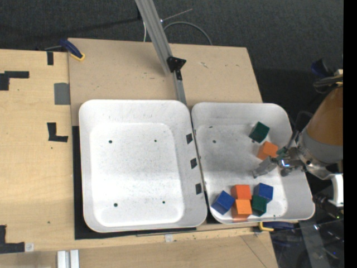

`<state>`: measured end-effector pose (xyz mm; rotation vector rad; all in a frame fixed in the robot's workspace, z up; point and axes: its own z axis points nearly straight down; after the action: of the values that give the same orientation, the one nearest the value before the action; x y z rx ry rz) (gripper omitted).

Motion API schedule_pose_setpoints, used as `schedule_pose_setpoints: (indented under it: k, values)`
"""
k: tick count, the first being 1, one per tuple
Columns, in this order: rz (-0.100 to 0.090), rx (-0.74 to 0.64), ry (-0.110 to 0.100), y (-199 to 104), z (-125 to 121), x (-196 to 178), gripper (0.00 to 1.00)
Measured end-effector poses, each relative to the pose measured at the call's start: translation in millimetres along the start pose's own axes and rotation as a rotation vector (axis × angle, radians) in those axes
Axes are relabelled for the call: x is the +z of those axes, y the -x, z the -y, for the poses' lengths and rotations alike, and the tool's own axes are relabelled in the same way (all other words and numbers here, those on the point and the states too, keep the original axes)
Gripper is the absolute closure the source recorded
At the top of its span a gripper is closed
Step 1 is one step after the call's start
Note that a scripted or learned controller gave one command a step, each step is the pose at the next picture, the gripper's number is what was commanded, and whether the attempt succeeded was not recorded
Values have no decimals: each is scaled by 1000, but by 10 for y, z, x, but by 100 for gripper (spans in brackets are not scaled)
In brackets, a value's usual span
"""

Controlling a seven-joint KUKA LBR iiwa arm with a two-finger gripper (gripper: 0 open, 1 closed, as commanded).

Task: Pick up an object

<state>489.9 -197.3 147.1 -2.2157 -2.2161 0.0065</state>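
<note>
Camera view, entry: we read the step in hand as the approach to a grasp, nothing lifted yet. The jaws sit low in the right bin, near its right wall, spread narrowly with nothing visible between them. The orange block lies just beside them toward the counter's far edge, and whether a fingertip touches it we cannot tell. The dark green block sits just beyond, near the bin's far right corner.

A cluster lies along the bin's near wall: a blue block, two orange blocks, a second blue block and a green block, packed touching.

Next move, in our judgement: shift toward the far edge to straddle the lone orange block, then close. The bin's middle gives open room; the right wall is close behind the wrist. The left bin offers wide bare floor.
</note>
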Motion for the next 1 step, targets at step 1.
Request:
schedule_pose_setpoints:
  k: [1]
  values:
    - [0, 0, 1, -12, 15, 543, 0]
